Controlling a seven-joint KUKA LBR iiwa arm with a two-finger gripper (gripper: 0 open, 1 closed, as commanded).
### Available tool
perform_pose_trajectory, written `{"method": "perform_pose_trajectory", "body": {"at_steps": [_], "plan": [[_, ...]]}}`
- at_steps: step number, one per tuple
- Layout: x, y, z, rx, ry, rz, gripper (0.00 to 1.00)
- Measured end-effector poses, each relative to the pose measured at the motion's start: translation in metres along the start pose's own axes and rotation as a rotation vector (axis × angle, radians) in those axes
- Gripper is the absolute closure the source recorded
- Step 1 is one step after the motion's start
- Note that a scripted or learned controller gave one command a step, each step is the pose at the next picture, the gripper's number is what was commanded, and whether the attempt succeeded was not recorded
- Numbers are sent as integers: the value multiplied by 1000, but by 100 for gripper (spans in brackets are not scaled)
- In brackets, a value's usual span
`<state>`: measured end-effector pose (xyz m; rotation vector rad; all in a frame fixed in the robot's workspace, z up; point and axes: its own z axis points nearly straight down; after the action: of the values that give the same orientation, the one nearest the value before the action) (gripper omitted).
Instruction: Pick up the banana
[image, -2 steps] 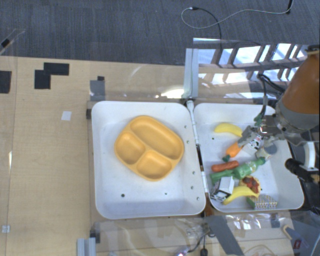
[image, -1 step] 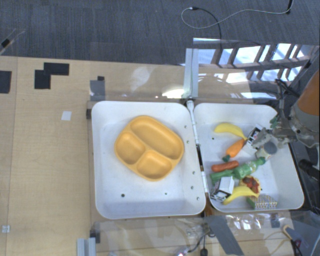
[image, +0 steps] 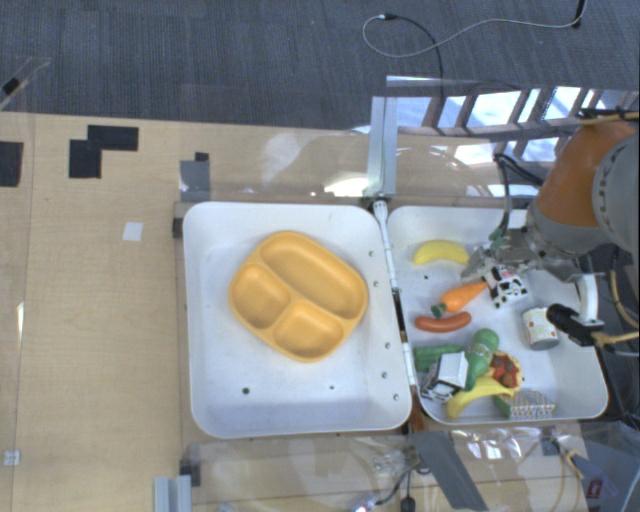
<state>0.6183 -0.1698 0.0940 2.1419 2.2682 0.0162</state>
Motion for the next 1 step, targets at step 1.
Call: {"method": "perform_pose_trajectory", "body": {"at_steps": [1], "plan": [[55,35,3,20,4,72,0]]}}
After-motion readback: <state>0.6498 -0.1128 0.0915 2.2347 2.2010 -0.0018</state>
